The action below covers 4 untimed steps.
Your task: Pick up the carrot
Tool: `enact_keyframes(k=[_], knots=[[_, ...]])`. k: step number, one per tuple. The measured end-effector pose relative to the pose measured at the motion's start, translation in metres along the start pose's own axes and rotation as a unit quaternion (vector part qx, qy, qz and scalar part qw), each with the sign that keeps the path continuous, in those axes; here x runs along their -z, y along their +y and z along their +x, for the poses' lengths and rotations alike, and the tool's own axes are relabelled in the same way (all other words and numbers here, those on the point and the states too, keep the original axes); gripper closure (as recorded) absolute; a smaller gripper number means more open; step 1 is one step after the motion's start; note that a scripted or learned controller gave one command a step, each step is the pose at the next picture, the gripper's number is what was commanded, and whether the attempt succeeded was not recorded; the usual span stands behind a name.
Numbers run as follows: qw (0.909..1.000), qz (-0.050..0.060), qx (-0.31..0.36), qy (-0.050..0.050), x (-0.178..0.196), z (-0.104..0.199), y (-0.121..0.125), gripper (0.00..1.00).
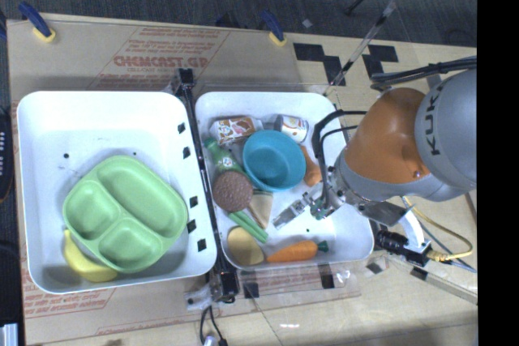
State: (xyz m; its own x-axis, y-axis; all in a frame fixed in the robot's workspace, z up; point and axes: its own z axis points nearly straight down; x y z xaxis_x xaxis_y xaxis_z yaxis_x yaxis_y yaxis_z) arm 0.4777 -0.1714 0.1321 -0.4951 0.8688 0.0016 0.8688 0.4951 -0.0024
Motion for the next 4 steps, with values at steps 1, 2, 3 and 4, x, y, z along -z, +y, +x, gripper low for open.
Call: enact_keyframes(k=[1, 2, 3, 4], knots=[[0.9848, 0.001, 0.173, 0.001, -0.04, -0.033, -0.02, 0.0], [0.9944, 0.002, 0.106, 0.005, -0.041, -0.022, -0.014, 0.0], [0.999, 0.001, 0.046, -0.001, -0.005, -0.035, -0.021, 0.0], [0.9759, -0.001, 0.218, -0.001, -0.039, -0.033, -0.018, 0.0]])
